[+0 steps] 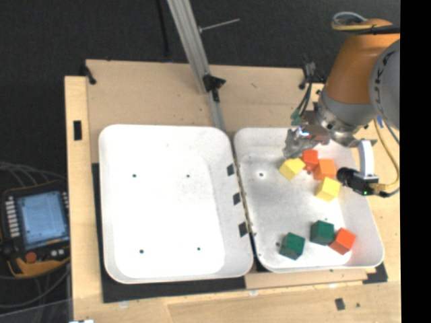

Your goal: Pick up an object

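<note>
- camera view: the gripper (297, 142) is low over the far end of the right bin (269, 247), just above a yellow block (291, 169); i cannot tell how the jaws stand.
- step, as i judge it: closing in on a pick, nothing held yet. an orange block (310, 159) sits just beside the yellow one.
- next move calls for a straight drop onto one block, clear of its neighbour.
- the surface (155, 93) is pale wood; the left bin (161, 200) sits alongside; the floor (40, 25) is dark, a handheld screen (37, 219) at left.
</note>
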`<state>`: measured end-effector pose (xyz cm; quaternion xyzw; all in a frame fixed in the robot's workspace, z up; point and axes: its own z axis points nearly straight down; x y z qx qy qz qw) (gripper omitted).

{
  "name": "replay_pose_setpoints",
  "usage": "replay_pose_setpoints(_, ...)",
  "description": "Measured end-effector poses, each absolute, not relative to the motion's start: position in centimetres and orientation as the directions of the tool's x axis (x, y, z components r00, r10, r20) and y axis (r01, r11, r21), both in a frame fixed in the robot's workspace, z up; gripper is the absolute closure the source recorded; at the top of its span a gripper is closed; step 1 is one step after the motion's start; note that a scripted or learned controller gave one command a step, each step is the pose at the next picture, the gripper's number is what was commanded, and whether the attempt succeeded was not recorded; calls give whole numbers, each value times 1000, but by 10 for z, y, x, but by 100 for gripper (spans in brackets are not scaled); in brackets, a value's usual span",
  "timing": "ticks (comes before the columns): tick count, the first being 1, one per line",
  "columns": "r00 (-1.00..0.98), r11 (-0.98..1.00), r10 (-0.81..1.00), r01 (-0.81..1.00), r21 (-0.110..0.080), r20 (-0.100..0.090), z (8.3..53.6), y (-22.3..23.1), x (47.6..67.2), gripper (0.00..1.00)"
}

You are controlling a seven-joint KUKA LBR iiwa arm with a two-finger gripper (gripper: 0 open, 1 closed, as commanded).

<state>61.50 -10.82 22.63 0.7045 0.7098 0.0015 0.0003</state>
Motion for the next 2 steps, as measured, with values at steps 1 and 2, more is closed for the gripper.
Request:
replay_pose_setpoints(1, -7, 7, 1000, 1000, 0, 1, 219, -53, 618, 100)
replay_pose_setpoints(2, -7, 7, 1000, 1000, -2, 2, 216, 2, 615, 100)
